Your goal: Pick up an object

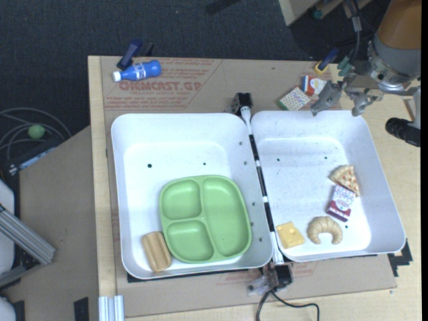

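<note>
End effector [342, 100] well above croissant [325, 229]

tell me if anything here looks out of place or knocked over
Mostly tidy. The odd ones sit outside the bins: a blue and white bottle lies on its side on the cardboard behind the left bin, and a small patterned packet lies behind the right bin, near the end effector.

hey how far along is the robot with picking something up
Nothing looks picked yet. The end effector hangs open and holds nothing above the right bin's far rim. The croissant, cheese wedge and pizza slice lie in that bin. The whole grasp is left.
</note>
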Robot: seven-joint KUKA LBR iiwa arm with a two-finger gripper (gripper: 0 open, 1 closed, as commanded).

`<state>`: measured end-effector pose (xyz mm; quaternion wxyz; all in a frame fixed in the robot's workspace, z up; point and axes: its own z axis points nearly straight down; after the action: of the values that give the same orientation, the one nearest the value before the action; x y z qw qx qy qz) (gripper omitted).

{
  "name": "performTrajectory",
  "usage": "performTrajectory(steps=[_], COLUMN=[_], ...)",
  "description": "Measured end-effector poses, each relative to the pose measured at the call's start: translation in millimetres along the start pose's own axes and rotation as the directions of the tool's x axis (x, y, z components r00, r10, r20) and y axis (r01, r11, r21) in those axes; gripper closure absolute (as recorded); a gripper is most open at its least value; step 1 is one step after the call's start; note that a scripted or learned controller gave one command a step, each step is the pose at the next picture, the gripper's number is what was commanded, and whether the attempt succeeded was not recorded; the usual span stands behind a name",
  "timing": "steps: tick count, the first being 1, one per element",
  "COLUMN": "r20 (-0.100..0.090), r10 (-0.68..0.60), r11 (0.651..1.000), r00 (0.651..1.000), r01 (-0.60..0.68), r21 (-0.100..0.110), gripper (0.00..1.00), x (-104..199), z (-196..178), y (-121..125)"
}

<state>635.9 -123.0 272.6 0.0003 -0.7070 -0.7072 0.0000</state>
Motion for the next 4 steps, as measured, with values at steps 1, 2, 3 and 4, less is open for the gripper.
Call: performTrajectory(steps=[1, 2, 3, 4], r20=[0.001, 0.001, 0.000, -0.010], r10=[0.002, 0.001, 0.001, -0.004], r11=[1.000, 1.000, 1.000, 1.000], r00=[1.000, 1.000, 1.000, 1.000], r01=[-0.002, -0.001, -0.001, 0.004], r21=[0.002, 0.002, 0.001, 0.003], gripper=[0.00, 0.00, 0.00, 0.00], x=[-64, -96, -96, -93], z=[81, 136, 141, 189], y=[30, -16, -59, -54])
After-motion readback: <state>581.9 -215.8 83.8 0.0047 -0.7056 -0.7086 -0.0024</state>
